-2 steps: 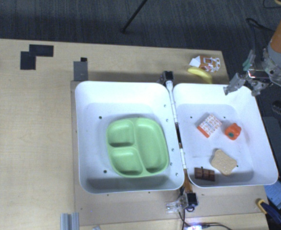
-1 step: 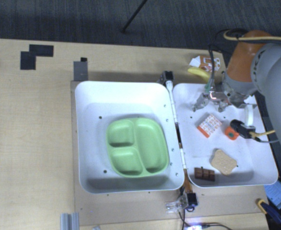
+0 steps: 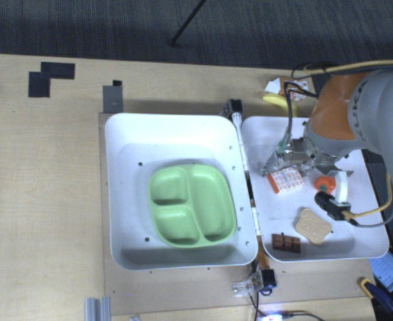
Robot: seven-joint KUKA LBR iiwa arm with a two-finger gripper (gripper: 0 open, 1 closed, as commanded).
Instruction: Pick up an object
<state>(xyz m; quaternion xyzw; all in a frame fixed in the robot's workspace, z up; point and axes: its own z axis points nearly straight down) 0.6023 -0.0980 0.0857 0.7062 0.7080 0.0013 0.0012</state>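
Reaching in from the right, the gripper [image 3: 291,159] sits low inside the right bin [image 3: 263,136], directly above a small orange-and-white packet [image 3: 286,179]; whether it is spread or pressed together cannot be told from this slanted view, and nothing is visibly pinched. The arm [image 3: 357,116] above it is grey with an orange band.

2 shallow white bins stand side by side on the wooden bench [image 3: 42,199]. The left bin [image 3: 122,146] holds 1 item: a light green divided plate [image 3: 192,204] with 3 compartments, lying flat near the bin's middle.

The right bin holds several small things. The packet lies tilted just below the gripper, near the bin's centre. To its right is a small orange-red object [image 3: 325,183] beside a white piece [image 3: 343,187]. Nearer the front lies a round tan biscuit-like item [image 3: 313,225], and at the front-left corner a dark brown bar [image 3: 286,244]. A black cable end [image 3: 333,206] hangs over the biscuit's right side.
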